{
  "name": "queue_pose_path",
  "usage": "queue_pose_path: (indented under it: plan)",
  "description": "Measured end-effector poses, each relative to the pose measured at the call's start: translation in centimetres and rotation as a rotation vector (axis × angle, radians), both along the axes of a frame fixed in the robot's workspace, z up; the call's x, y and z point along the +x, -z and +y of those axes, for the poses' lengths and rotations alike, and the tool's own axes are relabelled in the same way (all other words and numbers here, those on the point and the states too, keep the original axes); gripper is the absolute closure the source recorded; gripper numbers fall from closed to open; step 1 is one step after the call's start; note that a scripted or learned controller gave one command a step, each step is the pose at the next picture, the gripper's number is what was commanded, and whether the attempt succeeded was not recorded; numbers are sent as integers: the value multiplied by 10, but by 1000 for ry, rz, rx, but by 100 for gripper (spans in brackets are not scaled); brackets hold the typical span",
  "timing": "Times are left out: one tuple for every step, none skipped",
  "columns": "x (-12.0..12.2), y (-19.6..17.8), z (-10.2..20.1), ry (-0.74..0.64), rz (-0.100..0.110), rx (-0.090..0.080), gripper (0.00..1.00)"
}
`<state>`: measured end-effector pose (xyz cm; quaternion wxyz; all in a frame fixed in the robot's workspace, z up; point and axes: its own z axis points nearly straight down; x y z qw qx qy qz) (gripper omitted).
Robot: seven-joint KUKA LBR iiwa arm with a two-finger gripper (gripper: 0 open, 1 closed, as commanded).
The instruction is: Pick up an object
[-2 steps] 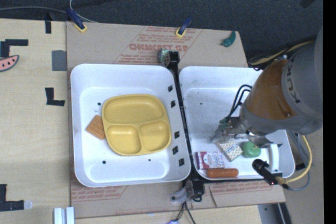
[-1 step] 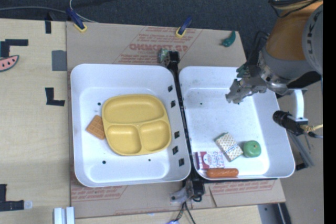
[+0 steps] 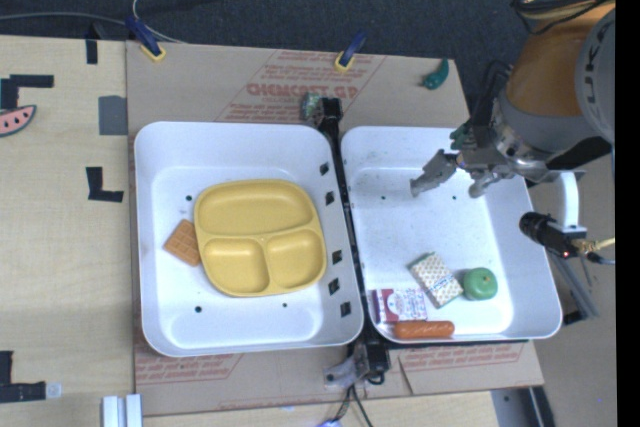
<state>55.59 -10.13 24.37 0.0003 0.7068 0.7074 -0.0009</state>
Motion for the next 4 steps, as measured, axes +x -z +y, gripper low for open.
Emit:
queue_pose_path:
  plan:
    - [-45,119,-26,1,2,2,0]
    - [-45,109,-25,0,2,3,100]
    - [-45,100,-25,0,3,4,100]
    - [-44,91,-24,0,4,5,100]
